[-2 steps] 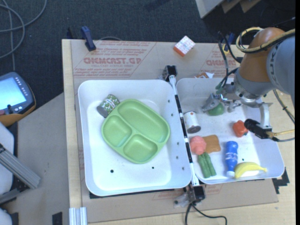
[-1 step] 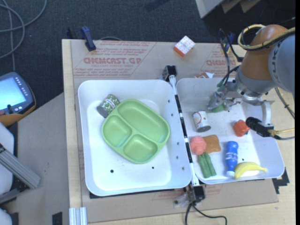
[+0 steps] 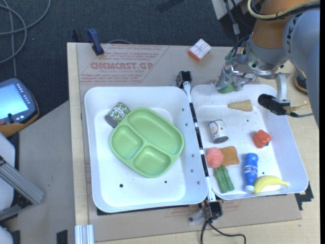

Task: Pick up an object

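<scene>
hovering at about 12 o'clock of the right bin (image 3: 284, 121), the gripper (image 3: 229, 80) sits over the far rim w/ a small green object (image 3: 229, 87) between its fingers, so it looks clamped on that, though the hold is partly hidden by the metal and i can't be sure how deep it is. main risk imo: a shallow pinch lets the green object slip and drop onto the rim or outside the bin, since it hangs right at the edge. the black clip (image 3: 184, 78) at 9 o'clock of the gripper is near, a sideways swing could clip it. the cracker wedge (image 3: 240, 105) lies at 5 o'clock, apart. the can (image 3: 218, 130), red piece (image 3: 261, 138), banana (image 3: 269, 184) sit well apart toward 6 o'clock, so no trouble there. the left bin (image 3: 101, 151) holds a green tray (image 3: 147, 142), away at 8 o'clock.
</scene>
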Available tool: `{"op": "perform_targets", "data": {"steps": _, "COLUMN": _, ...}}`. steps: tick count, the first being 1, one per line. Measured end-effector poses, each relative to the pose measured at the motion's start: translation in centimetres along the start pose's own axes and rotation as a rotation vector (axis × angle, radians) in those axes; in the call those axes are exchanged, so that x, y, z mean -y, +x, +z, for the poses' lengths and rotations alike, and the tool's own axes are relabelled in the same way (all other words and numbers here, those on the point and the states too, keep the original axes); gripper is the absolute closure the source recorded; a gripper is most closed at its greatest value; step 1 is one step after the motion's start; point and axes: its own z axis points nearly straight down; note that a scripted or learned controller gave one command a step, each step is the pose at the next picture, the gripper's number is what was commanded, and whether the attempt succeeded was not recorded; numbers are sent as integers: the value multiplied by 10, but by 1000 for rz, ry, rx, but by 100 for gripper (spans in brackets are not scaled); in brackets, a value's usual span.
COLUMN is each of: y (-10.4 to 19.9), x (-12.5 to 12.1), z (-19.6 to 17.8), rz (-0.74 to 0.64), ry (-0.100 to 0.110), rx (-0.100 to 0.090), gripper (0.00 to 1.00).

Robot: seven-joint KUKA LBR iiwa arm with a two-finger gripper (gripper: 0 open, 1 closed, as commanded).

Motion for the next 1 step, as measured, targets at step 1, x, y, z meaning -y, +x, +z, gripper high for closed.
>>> {"op": "perform_targets", "data": {"steps": 1, "y": 46, "x": 52, "z": 6, "rz": 4, "ry": 19, "rx": -3, "gripper": 100}}
